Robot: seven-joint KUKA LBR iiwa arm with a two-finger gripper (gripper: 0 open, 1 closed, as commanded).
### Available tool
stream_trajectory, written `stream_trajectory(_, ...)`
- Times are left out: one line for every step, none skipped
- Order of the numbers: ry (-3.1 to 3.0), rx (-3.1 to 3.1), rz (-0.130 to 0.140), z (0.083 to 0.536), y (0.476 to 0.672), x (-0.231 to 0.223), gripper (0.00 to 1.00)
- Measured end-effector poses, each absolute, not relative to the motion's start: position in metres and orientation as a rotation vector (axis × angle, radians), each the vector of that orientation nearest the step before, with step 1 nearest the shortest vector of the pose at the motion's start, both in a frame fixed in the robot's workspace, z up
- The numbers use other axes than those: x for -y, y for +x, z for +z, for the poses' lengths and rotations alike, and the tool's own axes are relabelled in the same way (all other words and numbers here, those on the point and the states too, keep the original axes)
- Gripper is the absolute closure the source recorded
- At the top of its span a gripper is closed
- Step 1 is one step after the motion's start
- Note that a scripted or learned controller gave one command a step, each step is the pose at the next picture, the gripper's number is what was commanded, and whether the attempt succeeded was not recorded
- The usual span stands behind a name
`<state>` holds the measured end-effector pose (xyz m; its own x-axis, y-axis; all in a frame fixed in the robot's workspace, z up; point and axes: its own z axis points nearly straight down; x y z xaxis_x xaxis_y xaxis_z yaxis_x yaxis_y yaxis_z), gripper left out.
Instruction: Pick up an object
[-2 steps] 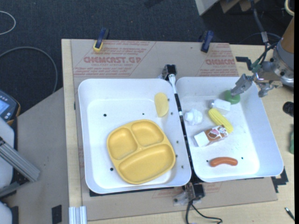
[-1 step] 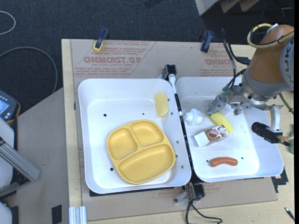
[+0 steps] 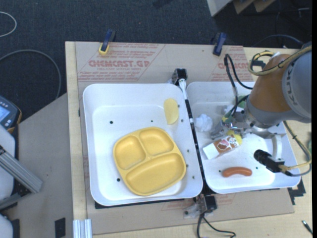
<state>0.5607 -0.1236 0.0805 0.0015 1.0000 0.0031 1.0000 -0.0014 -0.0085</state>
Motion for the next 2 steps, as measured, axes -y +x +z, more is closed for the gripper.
stream_trajectory(-2.224, 2.234, -0.015, 0.218, 0.543, 0.092, 0.0)
stream_trajectory(-2.219, 2.217, 0.003, 0.11, 0.549, 0.1, 0.0)
